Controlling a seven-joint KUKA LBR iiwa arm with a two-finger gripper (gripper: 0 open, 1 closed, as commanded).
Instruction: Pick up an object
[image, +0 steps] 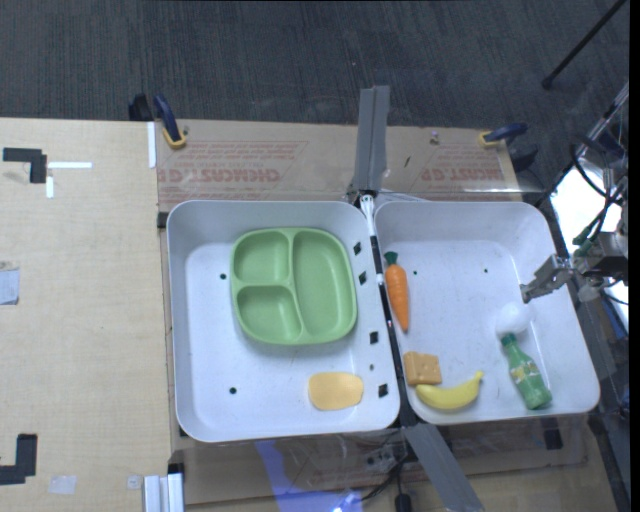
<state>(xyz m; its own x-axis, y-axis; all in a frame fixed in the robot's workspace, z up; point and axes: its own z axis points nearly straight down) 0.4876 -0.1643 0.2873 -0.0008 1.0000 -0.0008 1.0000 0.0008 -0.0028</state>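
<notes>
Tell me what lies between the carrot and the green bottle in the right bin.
In the camera view, only bare white bin floor separates the carrot from the green bottle.

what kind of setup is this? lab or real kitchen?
Most likely a robot test bench in a lab. Two white bins are clamped to a board, holding toy food: a carrot, a banana, a green divided plate. The claw reaches in from the right.

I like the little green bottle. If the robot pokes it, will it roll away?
Probably a bit. The bottle lies on its side in the right bin, and its round body could roll. The bin's wall close by would likely stop it soon. It looks like a small toy, so it is probably light and easy to shove.
</notes>
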